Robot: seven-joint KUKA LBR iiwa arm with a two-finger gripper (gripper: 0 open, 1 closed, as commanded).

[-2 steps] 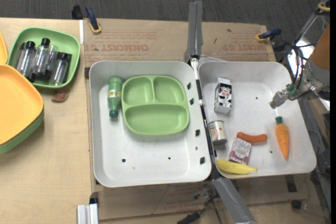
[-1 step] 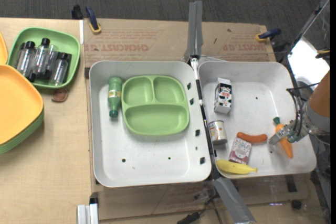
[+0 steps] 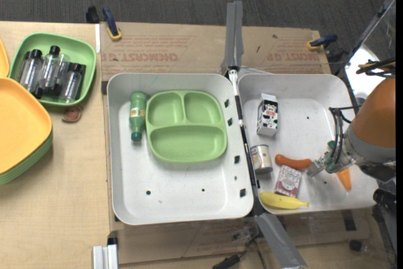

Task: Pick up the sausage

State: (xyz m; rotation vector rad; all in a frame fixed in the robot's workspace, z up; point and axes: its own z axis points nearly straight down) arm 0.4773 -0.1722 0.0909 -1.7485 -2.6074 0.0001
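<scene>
Beside right bin's (image 3: 302, 88) front edge, sausage (image 3: 293, 161).

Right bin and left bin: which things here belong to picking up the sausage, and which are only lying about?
Belong to the job:
sausage, in the right bin
gripper, at the sausage's right end

Lying about:
carrot, banana, pink packet, can, carton, all in the right bin
green bottle and green tray, in the left bin

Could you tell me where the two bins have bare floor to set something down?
Left white bin: open floor below the green divided plate. Right white bin: free right of the small white carton. Crowded around the orange sausage, yellow banana and gripper.
</scene>
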